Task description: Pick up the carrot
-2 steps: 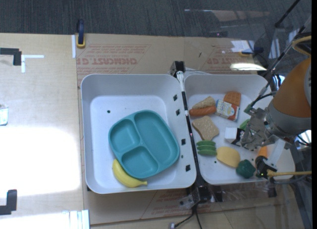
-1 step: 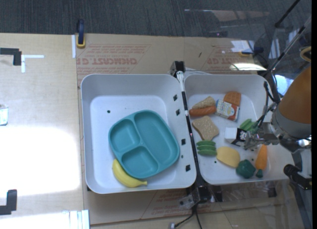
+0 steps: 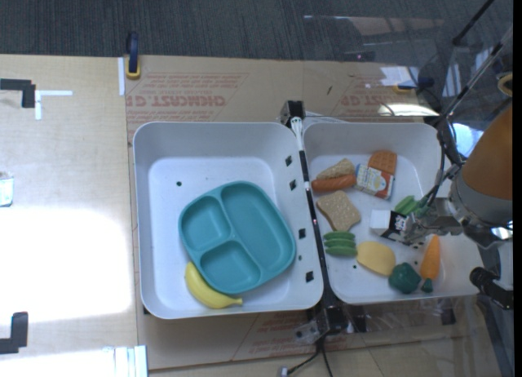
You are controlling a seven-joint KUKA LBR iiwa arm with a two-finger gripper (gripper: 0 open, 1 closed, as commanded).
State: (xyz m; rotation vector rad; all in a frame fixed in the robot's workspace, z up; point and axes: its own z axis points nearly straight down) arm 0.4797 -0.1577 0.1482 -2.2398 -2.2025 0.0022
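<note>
Right white plastic bin (image 3: 359, 135): one small orange carrot (image 3: 431, 257) near the right wall; one dark green broccoli piece (image 3: 404, 277) just beside it; one yellow oval piece (image 3: 376, 258); one green ridged pod (image 3: 340, 243); one tan bread slice (image 3: 338, 210); one orange-brown sausage roll (image 3: 335, 176); one orange carton (image 3: 378, 174). Left white bin (image 3: 212, 135): one teal three-compartment plate (image 3: 236, 237), one yellow banana (image 3: 210, 289) touching its lower edge. Both sit on a cardboard-covered bench (image 3: 188, 94), dark carpet behind. The grey arm's gripper (image 3: 412, 230) hangs low, left of the carrot; how wide it stands, I cannot tell.
</note>
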